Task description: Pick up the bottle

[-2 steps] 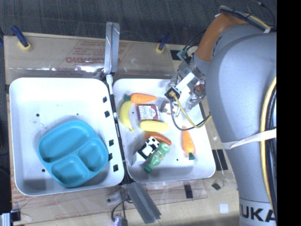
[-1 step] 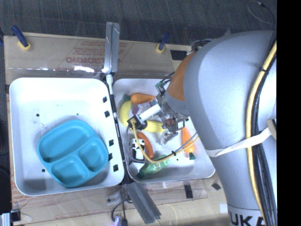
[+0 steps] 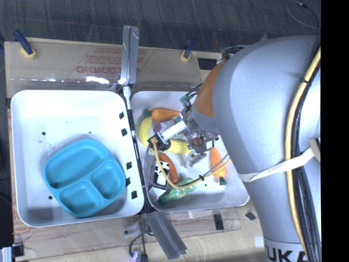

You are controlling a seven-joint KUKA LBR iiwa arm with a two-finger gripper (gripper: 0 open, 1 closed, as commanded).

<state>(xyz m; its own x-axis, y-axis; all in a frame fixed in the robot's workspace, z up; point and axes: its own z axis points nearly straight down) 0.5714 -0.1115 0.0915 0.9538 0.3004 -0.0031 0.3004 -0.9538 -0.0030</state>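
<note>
White plastic forms the left bin [image 3: 22,146], and a blue tray [image 3: 84,177] with three compartments lies in its lower half, tilted toward the near corner. Between the two bins runs a rim with black clips, and above it a grey metal bar [image 3: 130,53] stands against the cardboard backing [image 3: 82,61], which carries blue clamps at its top edge. The right bin [image 3: 232,198] holds a jumble: an orange carrot-like piece [image 3: 163,114] near the far wall, a yellow lemon-shaped item [image 3: 145,130] just below it, a yellow banana-like piece [image 3: 177,146] beside that, and another orange piece [image 3: 218,161] toward the right wall. The bottle [image 3: 175,194], green, lies on its side close to the near wall, with a yellow cable draped across it. My gripper [image 3: 197,149] hangs low over the middle of this bin, above the toys, and I cannot tell how it is set. My grey arm [image 3: 267,130], orange-banded at the wrist, covers the bin's right side.
</note>
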